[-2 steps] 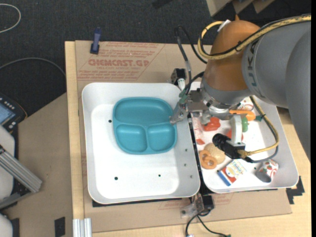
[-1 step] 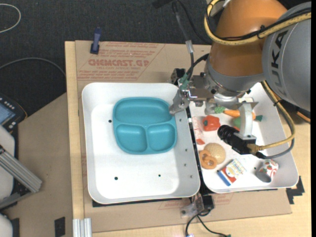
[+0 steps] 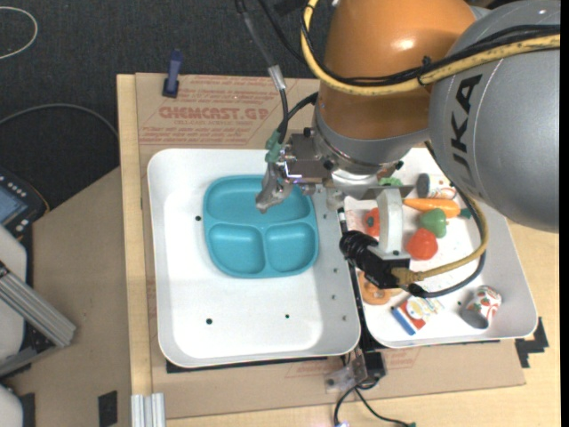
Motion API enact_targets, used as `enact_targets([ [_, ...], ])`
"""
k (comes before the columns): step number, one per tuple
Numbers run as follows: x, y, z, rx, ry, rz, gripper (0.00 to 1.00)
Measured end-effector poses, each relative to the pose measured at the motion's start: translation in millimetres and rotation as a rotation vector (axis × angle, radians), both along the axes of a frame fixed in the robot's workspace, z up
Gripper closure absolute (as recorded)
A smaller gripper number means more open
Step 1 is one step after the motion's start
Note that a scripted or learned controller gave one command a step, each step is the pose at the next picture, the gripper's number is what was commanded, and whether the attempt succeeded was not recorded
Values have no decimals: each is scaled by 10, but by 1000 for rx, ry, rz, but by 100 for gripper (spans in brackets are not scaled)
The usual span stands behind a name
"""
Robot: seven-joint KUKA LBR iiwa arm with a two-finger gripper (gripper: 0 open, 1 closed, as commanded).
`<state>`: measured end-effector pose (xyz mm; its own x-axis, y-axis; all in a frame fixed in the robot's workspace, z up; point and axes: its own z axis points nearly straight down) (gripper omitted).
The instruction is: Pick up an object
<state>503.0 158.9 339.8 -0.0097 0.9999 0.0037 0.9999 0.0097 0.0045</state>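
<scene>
Left bin (image 3: 178, 327): a shallow white tray on the left of the bench, holding one item so it sits apart and easy to reach
Blue plate (image 3: 260, 228): a teal divided dish with three compartments, lying flat in the upper middle of the left bin; nothing rests in its compartments
Gripper (image 3: 271, 194): metal fingers hanging from the wrist, pointing down over the upper right edge of the blue plate, touching or just above its rim, as if lined up to pinch that rim; I cannot tell whether the jaws are released or clenched, and nothing is visibly held between them
Arm (image 3: 391, 69): large grey body with an orange dome, reaching in from the right and covering part of the right bin
Right bin (image 3: 520, 305): second white tray, where the small items are gathered
Toy carrot (image 3: 430, 205): orange, near the bin's top
Red ball (image 3: 424, 244): just below the carrot
Task object: likely the blue plate, since the gripper is over it; it lies in the left bin, not lifted
</scene>
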Motion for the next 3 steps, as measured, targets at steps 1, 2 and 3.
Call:
enact_targets([
  [1, 15, -46, 83, -3, 1, -7, 100],
  [2, -278, 512, -1164, -7, 19, -4, 100],
  [3, -232, 525, 1999, 6, -15, -7, 100],
])
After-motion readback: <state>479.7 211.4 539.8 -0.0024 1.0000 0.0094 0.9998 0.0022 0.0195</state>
